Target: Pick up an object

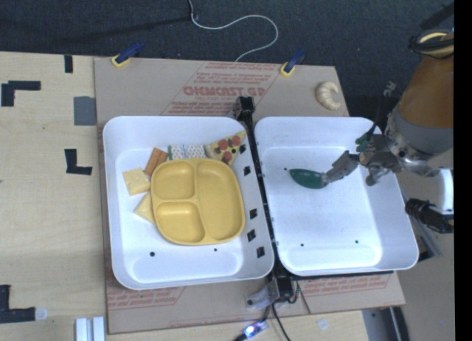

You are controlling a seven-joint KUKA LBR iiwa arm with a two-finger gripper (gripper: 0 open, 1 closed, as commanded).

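The likeliest failure here is a glancing or empty grasp: the small dark-green rounded object (305, 178) lies low on the smooth floor of the right-hand shallow white bin (383, 247), and a finger tip meeting it off-centre could push it sliding across the plastic instead of trapping it. A slanted approach would add to that risk, since the grey finger comes in from the right at an angle, not from straight above.

The gripper (345, 165) hangs over the right bin, and its long grey finger (338, 167) points left and downward, with its tip touching or just beside the green object's right end. I cannot tell whether the gripper is spread or pressed together, and the view does not show the object between two fingers, so I would not count it as held.

The left-hand white bin (118, 184) carries a yellow divided plastic tray (198, 201) and several small tan blocks (136, 181), well apart from the gripper.
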